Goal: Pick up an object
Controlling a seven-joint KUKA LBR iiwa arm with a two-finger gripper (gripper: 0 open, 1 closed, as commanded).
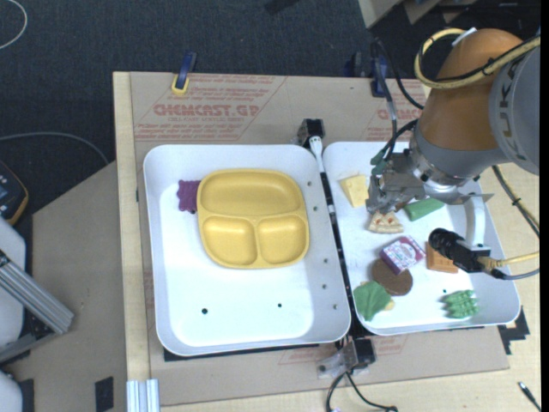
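My gripper (388, 196) hangs low over the upper left part of the right bin (506, 303). Just below it lies a small pizza slice (385, 223). A yellow cheese wedge (352, 189) sits to its left and a green block (425, 209) to its right. Further forward lie a purple and white packet (401, 252), a brown disc (392, 280), a green leaf (371, 299), an orange piece (442, 263) and a green bumpy piece (459, 304). I see nothing lifted off the bin floor.
The left bin (171, 307) holds a yellow divided plate (253, 215) with a purple thing (187, 195) at its left edge. The bins' shared rim (330, 230) runs close to the left of the gripper.
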